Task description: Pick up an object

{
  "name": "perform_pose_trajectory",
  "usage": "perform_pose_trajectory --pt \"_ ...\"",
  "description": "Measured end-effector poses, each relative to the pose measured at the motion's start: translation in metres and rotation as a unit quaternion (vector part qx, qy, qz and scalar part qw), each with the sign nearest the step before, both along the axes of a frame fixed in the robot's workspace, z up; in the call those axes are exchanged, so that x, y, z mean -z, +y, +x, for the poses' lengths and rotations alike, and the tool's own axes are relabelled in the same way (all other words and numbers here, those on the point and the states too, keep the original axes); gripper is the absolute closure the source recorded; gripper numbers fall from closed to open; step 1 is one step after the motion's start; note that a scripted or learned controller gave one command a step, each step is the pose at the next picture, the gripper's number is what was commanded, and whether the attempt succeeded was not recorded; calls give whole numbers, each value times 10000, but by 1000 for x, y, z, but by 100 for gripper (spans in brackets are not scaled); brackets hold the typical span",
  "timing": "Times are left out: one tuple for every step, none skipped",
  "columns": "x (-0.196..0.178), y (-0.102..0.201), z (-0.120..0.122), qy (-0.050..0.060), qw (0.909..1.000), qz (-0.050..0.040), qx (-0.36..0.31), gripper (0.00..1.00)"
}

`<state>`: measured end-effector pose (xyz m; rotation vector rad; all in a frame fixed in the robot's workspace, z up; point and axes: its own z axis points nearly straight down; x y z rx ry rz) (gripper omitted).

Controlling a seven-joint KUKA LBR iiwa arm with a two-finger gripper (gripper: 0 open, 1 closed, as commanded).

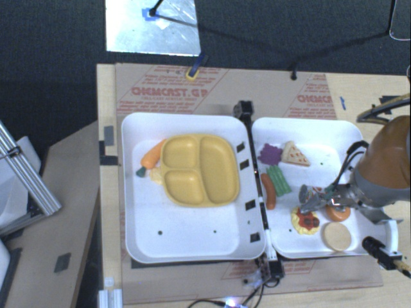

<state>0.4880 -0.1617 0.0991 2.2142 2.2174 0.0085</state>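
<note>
Camera view — bench (212, 85); dark carpet (51, 37)

Small toy foods lie scattered in the right bin (347, 130): purple grapes (270, 153), a pizza slice (295, 154), a green ridged piece (279, 179), a sausage (268, 191), a yellow-and-red piece (306, 222), a round tan cookie (337, 236).

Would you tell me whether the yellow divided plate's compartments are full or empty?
Empty: the yellow divided plate shows bare compartments; the carrot lies beside it.
</note>
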Motion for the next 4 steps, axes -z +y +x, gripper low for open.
perform_pose_trajectory --pt "-11 1 2 -26 10000 3 -6 100" --pt "-73 0 10 6 10000 -5 -16 100" --pt "-127 0 12 7 10000 -4 -15 100" --pt "-137 51 11 28 10000 16 -40 100"
